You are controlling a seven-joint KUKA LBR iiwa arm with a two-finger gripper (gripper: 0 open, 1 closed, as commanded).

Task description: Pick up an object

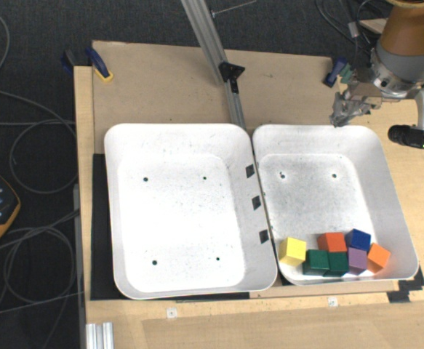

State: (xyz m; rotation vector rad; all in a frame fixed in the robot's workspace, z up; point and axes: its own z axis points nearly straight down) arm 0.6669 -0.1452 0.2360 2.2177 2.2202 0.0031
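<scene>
The blocks sit bunched along the near edge of the right bin point(386, 187), touching or nearly touching one another: a yellow block point(294, 250) at the left end, two green blocks point(326, 262) next to it, a red-orange block point(334, 241) behind those, then a blue block point(358, 238), a purple block point(357, 258) and an orange block point(378, 255) at the right end. The left bin point(124, 195) lies beside it on the wooden worktop point(161, 86). The pincer point(340, 116) hangs over the far rim of the right bin, well apart from the blocks; whether it is wide or narrow cannot be told, and nothing shows between its tips. A slanted metal rail point(210, 38) crosses the worktop's far side.
</scene>
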